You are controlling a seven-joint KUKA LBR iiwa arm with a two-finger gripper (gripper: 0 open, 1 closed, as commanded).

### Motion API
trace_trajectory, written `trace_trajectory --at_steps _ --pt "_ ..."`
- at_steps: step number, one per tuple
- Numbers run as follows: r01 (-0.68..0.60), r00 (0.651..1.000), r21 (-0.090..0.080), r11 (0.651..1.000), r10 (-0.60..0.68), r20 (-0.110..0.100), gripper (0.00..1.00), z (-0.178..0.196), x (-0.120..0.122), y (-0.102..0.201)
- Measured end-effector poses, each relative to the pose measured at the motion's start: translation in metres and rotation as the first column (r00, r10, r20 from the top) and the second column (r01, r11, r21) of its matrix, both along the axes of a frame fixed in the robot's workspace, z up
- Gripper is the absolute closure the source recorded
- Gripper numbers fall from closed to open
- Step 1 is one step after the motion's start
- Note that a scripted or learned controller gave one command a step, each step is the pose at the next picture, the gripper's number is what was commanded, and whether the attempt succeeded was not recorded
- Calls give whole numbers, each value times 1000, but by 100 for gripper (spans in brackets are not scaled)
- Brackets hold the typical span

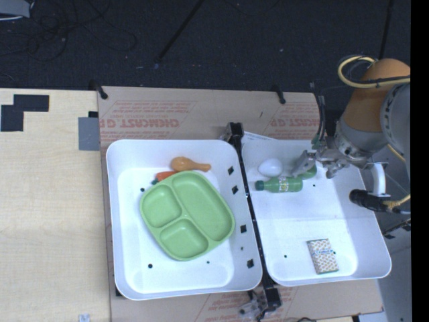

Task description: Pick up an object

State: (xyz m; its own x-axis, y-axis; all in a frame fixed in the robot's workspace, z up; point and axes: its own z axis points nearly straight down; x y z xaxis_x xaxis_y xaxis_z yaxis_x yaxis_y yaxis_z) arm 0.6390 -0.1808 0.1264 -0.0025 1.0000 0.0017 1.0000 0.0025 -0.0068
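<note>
Camera view: gripper (310, 161) over right bin (348, 268), beside green bottle (280, 185); fingers' state unclear.

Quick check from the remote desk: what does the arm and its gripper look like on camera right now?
The arm is grey, rounded, with an orange band above the wrist and a yellowish cable loop on top. The gripper is a cluster of grey metal parts; a black piece juts out beside it.
</note>
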Motion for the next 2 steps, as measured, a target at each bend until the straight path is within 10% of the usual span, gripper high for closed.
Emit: trace_trajectory --at_steps 1,2 --pt "-2 1000 -1 1000 2 2 0 -41 0 2" --pt "-2 1000 -1 1000 2 3 100 -29 0 2"
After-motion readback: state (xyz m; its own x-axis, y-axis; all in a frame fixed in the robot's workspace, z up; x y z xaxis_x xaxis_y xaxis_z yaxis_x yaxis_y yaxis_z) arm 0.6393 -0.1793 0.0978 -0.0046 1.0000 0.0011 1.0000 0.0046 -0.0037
